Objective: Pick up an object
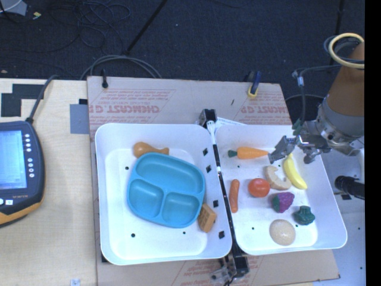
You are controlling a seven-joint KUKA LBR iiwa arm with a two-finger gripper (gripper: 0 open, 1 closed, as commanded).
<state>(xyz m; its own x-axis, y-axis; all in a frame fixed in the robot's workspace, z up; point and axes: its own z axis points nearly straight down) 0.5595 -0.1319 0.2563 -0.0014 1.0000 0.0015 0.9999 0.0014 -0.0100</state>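
Take the tomato (258,187) in the right bin (333,231) as the mark: the sausage (234,195) lies just to its left, the carrot (252,153) sits behind it, and the mushroom slice (277,177) touches its right side with the banana (294,172) just beyond that. In front and to the right of the tomato we've got the grapes (283,202), then the broccoli (305,215) farther right, and the egg (282,232) nearest the front rim. Over to the tomato's left, across the divider, the left bin (113,231) holds 3 things: the divided plate (166,189), the croissant (150,149) tucked behind the plate, and the bread piece (207,219) at the plate's front right corner.
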